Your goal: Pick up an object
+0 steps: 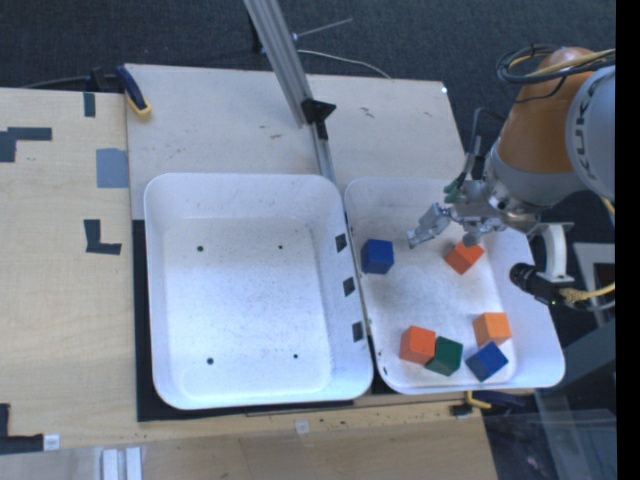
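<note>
White plastic forms the two shallow bins we look down on, the left bin (240,288) beside the right bin (520,373). Nearest us, at the right bin's front edge, we see a cluster: an orange cube (417,344) touching a green cube (445,355), with a blue cube (487,360) just beside them and a smaller orange block (492,326) touching it from behind. Farther back, a second blue cube (377,256) sits alone near the bin's left wall. To its right lies a red-orange cube (463,257), just below the gripper (448,225). We see the gripper hanging over the right bin's back half, one finger reaching left toward the blue cube, but we cannot tell whether its fingers are spread or pressed together, and nothing shows between them. Behind it rises the arm (550,128), grey with its orange band. Beyond the bins a metal rail (285,53) slants across the bench (200,118).
</note>
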Motion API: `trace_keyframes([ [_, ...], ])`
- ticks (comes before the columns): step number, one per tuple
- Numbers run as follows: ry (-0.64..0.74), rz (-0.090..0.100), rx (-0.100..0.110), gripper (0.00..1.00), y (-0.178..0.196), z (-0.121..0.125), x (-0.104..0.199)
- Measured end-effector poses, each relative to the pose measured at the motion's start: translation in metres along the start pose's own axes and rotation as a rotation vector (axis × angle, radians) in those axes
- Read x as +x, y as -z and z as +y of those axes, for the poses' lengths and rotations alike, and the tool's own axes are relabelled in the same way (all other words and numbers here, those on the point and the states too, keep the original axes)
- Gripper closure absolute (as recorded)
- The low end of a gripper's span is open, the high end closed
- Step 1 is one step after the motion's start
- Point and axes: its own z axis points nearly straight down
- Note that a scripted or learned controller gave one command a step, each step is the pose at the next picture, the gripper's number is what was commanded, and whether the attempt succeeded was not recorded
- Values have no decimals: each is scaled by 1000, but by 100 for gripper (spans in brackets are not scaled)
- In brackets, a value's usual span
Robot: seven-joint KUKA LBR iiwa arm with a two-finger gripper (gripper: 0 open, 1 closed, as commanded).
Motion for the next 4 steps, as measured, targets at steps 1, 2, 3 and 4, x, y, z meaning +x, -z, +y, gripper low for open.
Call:
trace_keyframes([
  [1, -8, -4, -6, 0, 73, -65, -51],
  [2, 5, -1, -8, 0, 101, 18, -16],
  [3, -1, 0, 0, 0, -32, -39, -57],
  [4, 0, 0, 3, 0, -121, 3, -45],
])
